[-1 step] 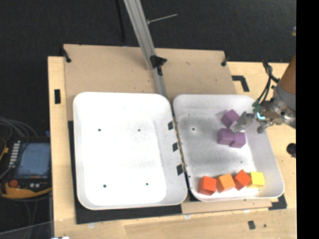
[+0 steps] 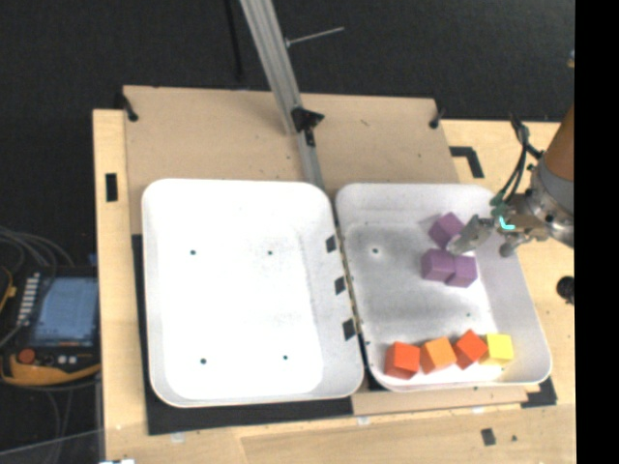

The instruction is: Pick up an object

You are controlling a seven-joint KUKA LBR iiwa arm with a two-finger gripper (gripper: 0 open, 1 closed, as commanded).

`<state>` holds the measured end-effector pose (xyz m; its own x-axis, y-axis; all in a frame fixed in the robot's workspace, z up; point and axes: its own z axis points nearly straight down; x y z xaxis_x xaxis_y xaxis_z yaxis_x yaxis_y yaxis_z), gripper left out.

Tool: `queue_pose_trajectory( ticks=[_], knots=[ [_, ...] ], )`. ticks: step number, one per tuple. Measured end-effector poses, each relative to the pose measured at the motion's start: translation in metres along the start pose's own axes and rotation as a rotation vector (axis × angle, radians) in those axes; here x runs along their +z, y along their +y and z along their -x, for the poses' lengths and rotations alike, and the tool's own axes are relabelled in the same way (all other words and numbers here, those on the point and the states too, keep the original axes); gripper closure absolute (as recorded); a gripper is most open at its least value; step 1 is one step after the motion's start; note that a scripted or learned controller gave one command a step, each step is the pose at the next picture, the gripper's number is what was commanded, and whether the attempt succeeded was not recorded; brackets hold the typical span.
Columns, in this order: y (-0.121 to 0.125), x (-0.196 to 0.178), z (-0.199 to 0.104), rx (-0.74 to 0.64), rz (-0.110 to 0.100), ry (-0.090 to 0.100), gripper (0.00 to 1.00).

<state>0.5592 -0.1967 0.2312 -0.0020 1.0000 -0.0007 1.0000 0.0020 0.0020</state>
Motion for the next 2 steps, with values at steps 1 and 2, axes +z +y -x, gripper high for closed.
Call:
queue_pose_trajectory(
  ticks=[1,2],
  knots=[
    [0.000,0.047,-0.007,0.002,-0.005,0.000,0.00],
    [0.004,0.097,0.005,0.003,0.001,-0.004,0.00]
  ],
)
